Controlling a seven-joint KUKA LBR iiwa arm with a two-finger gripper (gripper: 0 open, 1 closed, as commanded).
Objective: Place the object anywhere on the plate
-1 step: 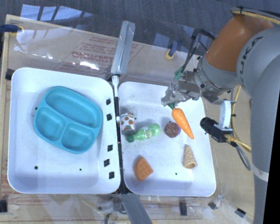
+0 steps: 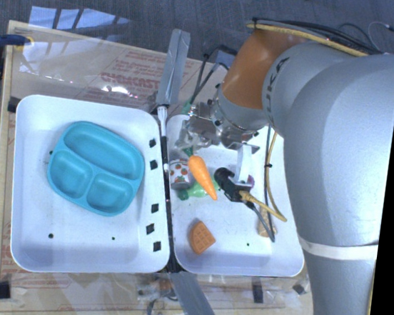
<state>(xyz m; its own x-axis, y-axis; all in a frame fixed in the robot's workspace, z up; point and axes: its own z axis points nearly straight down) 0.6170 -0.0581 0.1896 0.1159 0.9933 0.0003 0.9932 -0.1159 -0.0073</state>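
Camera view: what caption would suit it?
A grey robot arm's gripper hangs over the right bin near a toy carrot; the blue plate sits in the left bin.

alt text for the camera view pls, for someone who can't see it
A grey robot arm with an orange band reaches in from the right, its pincer over the far end of the right bin, close to a toy carrot; an orange waffle-like piece lies nearer the camera. The left bin holds a blue divided plate.
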